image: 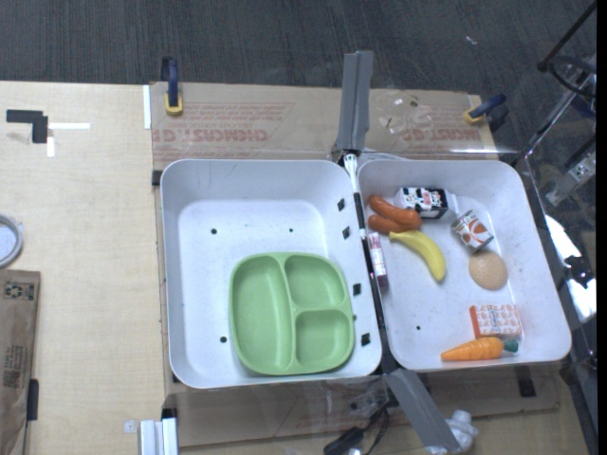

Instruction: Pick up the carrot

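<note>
The carrot (472, 350) lies in the right bin (545, 254), close to its near edge and toward the near right corner, with its long axis running almost left to right across the view and tilted slightly, the right end sitting a little farther from the camera. Its orange tapered tip points left, and its small green top (a dark teal stub) points right. Just behind it, nearly touching, sits a small orange-and-white carton (496, 320). Farther back in the same bin are a tan egg (487, 271), a small tilted carton (471, 230), a banana (422, 252) curving from the bin's middle toward the divider, two red sausages (393, 214) side by side, and a black-and-white milk box (423, 201). The left bin (190, 254) holds a green divided plate (292, 313) with three compartments, set toward its near right part. The gripper cannot be judged here, whether released or clenched
</note>
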`<state>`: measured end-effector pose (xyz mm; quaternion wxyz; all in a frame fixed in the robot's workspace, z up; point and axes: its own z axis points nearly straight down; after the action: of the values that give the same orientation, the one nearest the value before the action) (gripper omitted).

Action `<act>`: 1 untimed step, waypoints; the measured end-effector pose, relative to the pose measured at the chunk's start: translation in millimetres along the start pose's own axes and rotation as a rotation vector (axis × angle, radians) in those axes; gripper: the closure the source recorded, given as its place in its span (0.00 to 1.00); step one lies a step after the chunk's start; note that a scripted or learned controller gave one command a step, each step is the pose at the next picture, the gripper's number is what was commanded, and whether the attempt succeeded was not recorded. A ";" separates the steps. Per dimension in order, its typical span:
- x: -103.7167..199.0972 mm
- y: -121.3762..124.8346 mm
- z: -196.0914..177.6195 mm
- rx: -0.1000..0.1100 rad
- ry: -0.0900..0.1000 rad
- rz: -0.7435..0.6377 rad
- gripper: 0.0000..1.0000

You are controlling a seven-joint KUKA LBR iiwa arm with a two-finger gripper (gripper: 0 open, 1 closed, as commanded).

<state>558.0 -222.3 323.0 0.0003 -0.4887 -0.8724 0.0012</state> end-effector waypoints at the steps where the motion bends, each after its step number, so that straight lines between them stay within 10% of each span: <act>1: -19.2 33.1 104.7 -0.001 0.002 -0.334 1.00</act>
<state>596.1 -221.5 218.2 0.0013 -0.3370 -0.9415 0.0002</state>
